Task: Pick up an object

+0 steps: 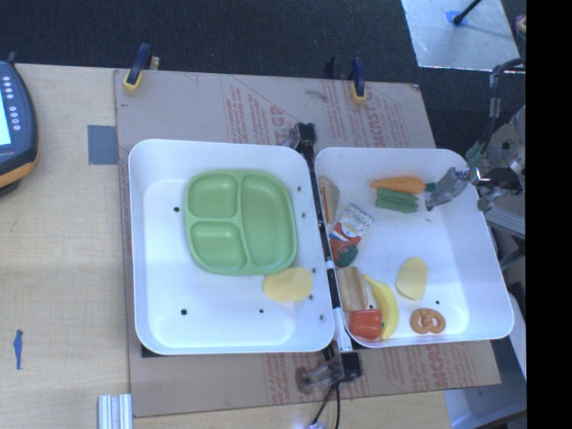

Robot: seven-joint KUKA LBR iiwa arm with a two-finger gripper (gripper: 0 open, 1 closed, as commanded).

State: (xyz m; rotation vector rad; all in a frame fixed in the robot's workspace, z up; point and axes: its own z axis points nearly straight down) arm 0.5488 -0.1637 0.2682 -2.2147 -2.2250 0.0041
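- The desk [63,266] carries a brown board with two shallow white bins side by side: the left bin [147,239] and the right bin [465,266].
- In the left bin lies a green divided plate [241,222], and a pale yellow chip-shaped piece [288,285] rests just beside its lower right corner.
- The right bin holds most of the small things. Near its top wall an orange carrot [399,184] lies touching a green vegetable piece [396,202] below it.
- Along the right bin's left wall are a small printed packet [352,222], a dark green piece [345,256] under it, and lower down a red piece [364,323].
- A yellow banana [387,306] curves just beside the red piece, a pale yellow slice [412,278] lies above and right of it, and an orange pretzel [428,321] sits near the bottom wall.
- The gripper [444,189] reaches in over the right bin's upper right part, just right of the carrot (apart from it, nothing seen between its tips).
- Whether the fingers are apart or together I cannot tell; they are too small and dark here.
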